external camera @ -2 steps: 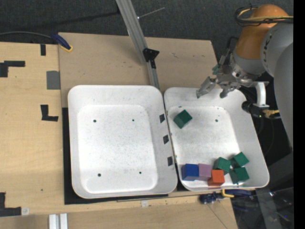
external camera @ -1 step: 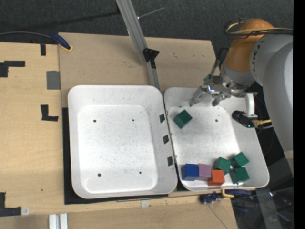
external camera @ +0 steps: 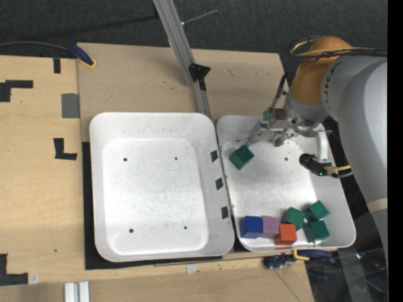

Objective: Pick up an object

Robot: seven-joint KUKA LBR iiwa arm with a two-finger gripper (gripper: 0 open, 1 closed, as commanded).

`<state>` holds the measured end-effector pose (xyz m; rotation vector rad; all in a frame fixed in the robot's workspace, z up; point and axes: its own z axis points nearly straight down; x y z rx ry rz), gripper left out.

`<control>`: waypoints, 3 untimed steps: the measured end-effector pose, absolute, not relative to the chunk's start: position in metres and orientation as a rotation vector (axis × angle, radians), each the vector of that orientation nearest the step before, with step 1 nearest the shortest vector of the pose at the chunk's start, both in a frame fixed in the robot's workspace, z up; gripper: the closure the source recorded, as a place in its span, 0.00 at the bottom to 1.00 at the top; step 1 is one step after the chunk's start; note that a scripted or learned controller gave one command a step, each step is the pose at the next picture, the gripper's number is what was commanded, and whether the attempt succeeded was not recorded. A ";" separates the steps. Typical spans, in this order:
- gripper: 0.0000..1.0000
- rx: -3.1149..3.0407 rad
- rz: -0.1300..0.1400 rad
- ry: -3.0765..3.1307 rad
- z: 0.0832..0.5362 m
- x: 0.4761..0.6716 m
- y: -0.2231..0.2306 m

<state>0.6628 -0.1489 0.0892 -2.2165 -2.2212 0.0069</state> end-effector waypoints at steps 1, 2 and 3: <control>1.00 -2.217 0.003 -2.225 0.102 0.664 -0.148; 1.00 -2.223 -0.005 -2.227 0.164 0.671 -0.150; 1.00 -2.222 -0.004 -2.226 0.210 0.665 -0.148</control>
